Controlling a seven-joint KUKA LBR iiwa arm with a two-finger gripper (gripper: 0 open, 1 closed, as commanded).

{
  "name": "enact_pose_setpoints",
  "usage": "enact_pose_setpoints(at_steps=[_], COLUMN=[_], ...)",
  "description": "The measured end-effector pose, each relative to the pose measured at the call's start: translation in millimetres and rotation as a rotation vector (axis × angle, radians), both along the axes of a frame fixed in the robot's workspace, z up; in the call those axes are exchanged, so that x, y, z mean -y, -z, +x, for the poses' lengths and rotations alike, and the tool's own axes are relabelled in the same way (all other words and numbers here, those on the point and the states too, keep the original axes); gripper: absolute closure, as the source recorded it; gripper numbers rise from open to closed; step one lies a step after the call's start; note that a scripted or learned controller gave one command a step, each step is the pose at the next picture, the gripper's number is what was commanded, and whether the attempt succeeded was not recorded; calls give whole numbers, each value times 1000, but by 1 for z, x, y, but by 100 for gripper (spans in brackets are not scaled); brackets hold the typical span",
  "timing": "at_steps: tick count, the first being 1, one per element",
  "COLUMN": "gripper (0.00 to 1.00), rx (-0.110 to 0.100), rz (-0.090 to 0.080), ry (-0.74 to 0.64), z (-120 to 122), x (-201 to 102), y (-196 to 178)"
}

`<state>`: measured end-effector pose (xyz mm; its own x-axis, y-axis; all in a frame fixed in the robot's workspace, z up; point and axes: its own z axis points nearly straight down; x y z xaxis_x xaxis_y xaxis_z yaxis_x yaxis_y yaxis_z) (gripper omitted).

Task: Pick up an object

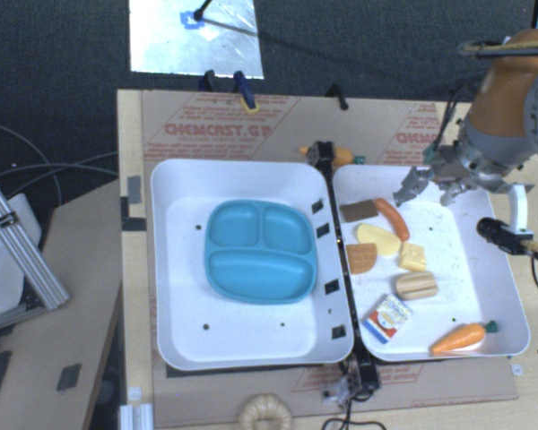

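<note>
Camera view looks down at a slant on the counter (206, 119), which carries two shallow white bins side by side. Inside the left bin (175, 240) lies a blue plate (258, 251) with three compartments. On the floor of the right bin (484, 267) several toy foods lie close together: a brown flat piece (358, 210), a red sausage (392, 219) touching it, a pale yellow slice (377, 237), a brown round slice (361, 258), a yellow cheese block (413, 257), a tan bread roll (416, 286), a small white and red carton (388, 317), and an orange carrot (459, 337) near the front rim. The grey arm (511, 106) with its orange band comes in from the right. Its pincer (430, 186) hangs over the back part of the right bin, just beside the red sausage, with the two fingers spread open and nothing between them.
</note>
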<state>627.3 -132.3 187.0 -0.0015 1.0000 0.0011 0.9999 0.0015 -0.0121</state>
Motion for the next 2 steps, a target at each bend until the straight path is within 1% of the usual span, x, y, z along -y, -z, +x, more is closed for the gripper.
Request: enact_pose_setpoints(at_steps=[1, 2], gripper=[0, 0], rx=[13, 11], rz=[-1, -1], ry=[-2, -3], z=[3, 4], x=[0, -3], y=[-9, 33])
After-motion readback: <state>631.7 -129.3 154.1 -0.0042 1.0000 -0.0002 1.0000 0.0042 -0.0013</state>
